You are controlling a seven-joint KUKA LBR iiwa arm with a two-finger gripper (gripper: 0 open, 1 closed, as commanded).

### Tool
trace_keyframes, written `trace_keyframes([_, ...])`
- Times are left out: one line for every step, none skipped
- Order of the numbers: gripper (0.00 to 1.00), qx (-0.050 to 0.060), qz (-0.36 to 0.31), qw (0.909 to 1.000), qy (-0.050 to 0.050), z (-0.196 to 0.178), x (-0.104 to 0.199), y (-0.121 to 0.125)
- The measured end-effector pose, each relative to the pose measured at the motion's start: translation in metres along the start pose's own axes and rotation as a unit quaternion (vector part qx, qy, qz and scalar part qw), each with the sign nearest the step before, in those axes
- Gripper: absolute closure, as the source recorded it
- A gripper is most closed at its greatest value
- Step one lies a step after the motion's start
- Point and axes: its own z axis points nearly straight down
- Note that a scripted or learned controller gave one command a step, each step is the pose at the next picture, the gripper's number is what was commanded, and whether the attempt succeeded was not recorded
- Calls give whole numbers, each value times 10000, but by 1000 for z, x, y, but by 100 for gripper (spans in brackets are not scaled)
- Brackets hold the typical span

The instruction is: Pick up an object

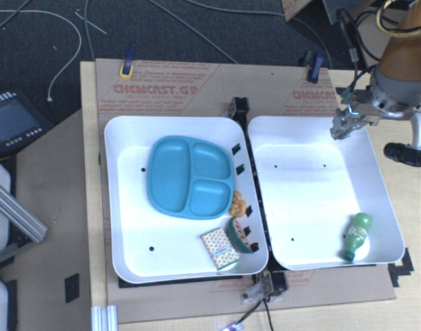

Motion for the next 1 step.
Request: trace_keyframes([100, 8, -8, 10000, 4, -22, 0, 1])
